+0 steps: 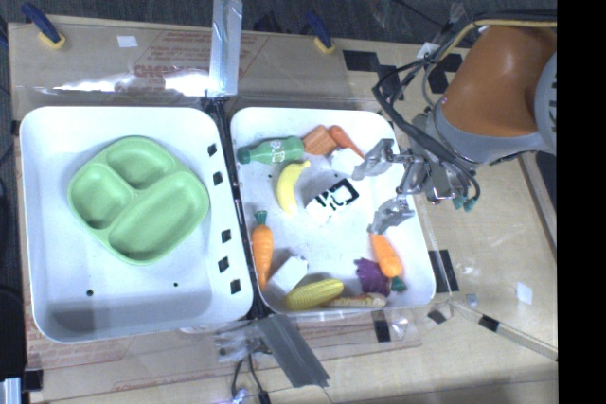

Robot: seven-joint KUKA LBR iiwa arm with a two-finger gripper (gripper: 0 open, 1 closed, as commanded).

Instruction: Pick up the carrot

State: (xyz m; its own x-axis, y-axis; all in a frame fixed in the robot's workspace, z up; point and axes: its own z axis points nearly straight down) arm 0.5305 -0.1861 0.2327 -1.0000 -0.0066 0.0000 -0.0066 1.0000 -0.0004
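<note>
Carrot [262, 248]: lies in the right bin [248, 132] near its left wall, green top pointing up the view, free of any grip.
Other carrots: one [384, 254] near the right wall, just under the lower finger; one [346, 142] at the top beside the bottle [273, 150].
Gripper [383, 186]: fingers spread wide over the bin's right side, nothing between them.
Neighbours: banana [289, 184], corn [314, 293], white block [288, 274].
Progress: no carrot lifted; closing on one and raising it are both left, by my reading.
</note>
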